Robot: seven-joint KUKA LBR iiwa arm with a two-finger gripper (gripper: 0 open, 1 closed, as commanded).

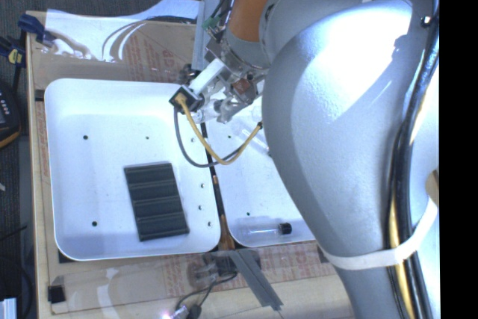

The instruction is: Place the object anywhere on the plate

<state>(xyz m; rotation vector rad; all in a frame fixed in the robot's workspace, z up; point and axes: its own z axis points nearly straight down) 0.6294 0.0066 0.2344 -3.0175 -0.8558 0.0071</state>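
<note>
Your object is the small clear tube with a dark cap [263,229], lying on its side near the front edge of the right bin [239,198], dark end pointing toward the arm side. It lies flat on the bin floor with nothing gripping it, so the pick is not yet done. The plate is most likely the dark ribbed rectangular slab [155,202] in the left bin [67,160], lying flat toward that bin's front right part and close to the divide between the bins, which would make for a short carry. Look up the frame and you find the gripper [220,104] over the rear edge where the two bins meet, well apart from the tube, with a yellow and black cable [196,142] looping beneath it. You cannot tell how it is set, as the wrist hardware hides it. The grey arm [351,123] covers most of the right bin.
</note>
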